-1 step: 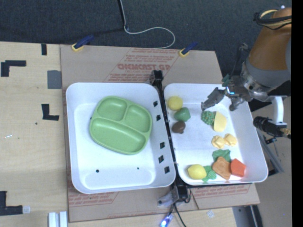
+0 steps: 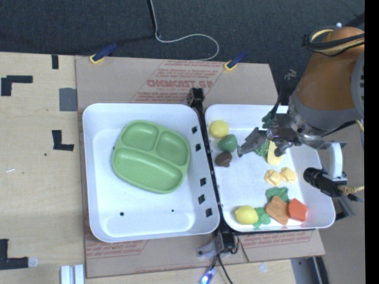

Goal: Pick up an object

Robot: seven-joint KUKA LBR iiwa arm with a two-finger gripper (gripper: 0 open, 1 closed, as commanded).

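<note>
The gripper (image 2: 256,142) hangs over the right bin (image 2: 249,185), and I cannot tell its state. Toy foods lie scattered there: a yellow lemon (image 2: 218,128), green piece (image 2: 228,142) and brown piece (image 2: 223,158) sit just left of it

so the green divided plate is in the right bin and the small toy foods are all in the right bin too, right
Not quite: the camera view shows the green divided plate in the left bin, alone. The small toy foods are all in the right bin, as you said.
</note>
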